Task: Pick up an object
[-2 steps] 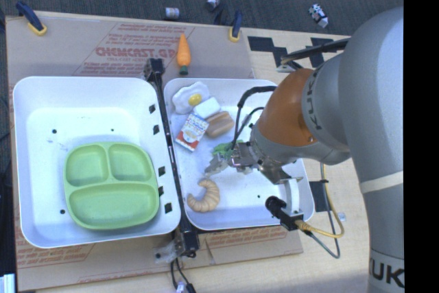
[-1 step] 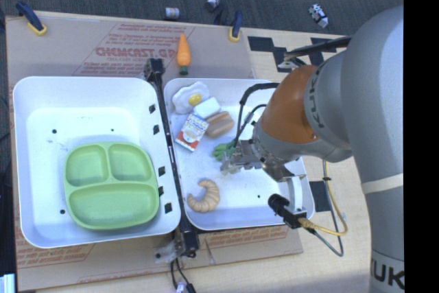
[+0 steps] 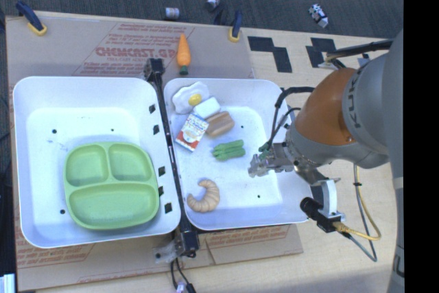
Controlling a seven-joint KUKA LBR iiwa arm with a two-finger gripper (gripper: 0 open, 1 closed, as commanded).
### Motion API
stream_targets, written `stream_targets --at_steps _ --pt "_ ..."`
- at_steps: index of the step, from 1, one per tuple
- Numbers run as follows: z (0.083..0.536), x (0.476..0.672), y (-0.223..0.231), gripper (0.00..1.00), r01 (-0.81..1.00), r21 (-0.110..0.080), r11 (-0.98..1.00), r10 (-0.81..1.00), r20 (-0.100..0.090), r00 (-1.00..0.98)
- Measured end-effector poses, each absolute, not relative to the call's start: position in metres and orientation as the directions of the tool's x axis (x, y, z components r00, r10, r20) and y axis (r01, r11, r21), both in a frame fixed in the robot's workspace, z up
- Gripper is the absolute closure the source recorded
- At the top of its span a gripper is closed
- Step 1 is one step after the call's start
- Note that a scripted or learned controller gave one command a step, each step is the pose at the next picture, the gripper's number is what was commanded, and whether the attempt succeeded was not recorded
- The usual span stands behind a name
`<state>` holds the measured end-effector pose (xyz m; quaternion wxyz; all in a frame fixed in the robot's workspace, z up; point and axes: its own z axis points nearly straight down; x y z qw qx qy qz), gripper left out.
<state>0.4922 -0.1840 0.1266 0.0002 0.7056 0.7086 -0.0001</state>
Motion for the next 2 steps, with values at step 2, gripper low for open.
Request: stream_targets --at_steps 2 --pt "0.209 0.535 -0.188 1.0 1.0 -0.003 0.005 1.0 0.001 -0.005"
